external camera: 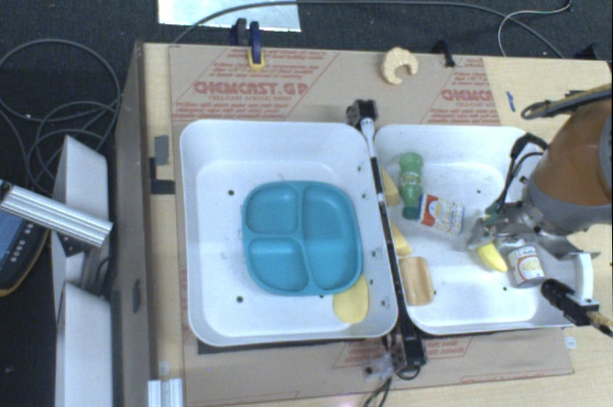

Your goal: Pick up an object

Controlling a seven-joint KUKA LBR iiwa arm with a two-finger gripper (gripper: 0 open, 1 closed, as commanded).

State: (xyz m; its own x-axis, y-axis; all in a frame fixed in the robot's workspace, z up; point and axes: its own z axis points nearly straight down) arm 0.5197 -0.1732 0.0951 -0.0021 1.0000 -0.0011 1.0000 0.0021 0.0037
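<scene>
The right bin (460, 314) holds several small items: a green bottle (410, 183), a white and red packet (442, 214), a tan block (416, 280), a small yellow piece (491, 256) and a little labelled can (524, 264). My gripper (490, 231) hangs low over the right side of this bin, directly above the yellow piece and just left of the can. The grey and orange arm (575, 175) comes in from the right and hides the bin's far right part. Nothing shows as lifted.
In the left bin (206, 204) lies a blue divided plate (302, 237), with a yellow object (351, 303) at its lower right. Yellow pieces (390, 191) lean along the divider between the bins. A tan croissant shape (398, 64) sits on the bench behind.
</scene>
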